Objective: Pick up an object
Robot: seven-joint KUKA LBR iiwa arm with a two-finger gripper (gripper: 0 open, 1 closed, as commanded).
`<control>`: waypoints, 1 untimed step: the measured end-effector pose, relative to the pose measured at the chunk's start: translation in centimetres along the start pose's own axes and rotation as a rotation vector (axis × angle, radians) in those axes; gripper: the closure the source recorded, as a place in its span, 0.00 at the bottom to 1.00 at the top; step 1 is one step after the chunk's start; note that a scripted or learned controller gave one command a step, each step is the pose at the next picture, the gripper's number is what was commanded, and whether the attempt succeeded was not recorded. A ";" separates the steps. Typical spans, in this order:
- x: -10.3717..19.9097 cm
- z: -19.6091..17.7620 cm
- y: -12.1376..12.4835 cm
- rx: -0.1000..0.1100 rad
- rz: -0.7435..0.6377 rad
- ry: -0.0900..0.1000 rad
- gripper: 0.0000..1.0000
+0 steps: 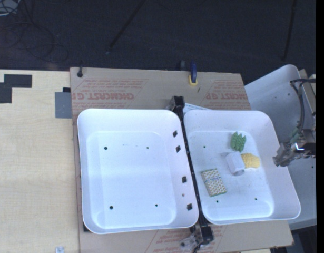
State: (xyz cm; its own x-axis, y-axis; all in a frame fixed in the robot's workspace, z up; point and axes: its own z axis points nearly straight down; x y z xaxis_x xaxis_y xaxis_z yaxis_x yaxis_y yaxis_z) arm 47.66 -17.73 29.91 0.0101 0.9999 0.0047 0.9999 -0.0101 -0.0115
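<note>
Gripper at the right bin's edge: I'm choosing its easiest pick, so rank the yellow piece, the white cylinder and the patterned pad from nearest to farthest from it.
From the gripper, at the right bin's right rim:
1. Yellow piece, nearest, right of the cluster.
2. White cylinder, touching the yellow piece's left side.
3. Patterned pad, farthest, toward the divider, lower left.

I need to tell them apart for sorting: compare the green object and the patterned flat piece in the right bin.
The green object is small, bumpy and solid green; the patterned flat piece is larger, rectangular and speckled in pale colours. The green object sits toward the bin's far side, the patterned flat piece nearer the front. Both lie apart from other items in the right bin.
</note>
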 end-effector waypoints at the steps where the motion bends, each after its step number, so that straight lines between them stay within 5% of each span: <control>1: -0.1 -0.9 0.0 0.002 -0.001 0.001 1.00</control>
State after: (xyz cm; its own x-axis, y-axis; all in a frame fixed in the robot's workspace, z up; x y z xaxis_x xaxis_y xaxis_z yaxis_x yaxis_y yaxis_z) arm 47.64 -17.80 30.81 0.0094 0.9999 0.0055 0.9999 -0.0094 -0.0134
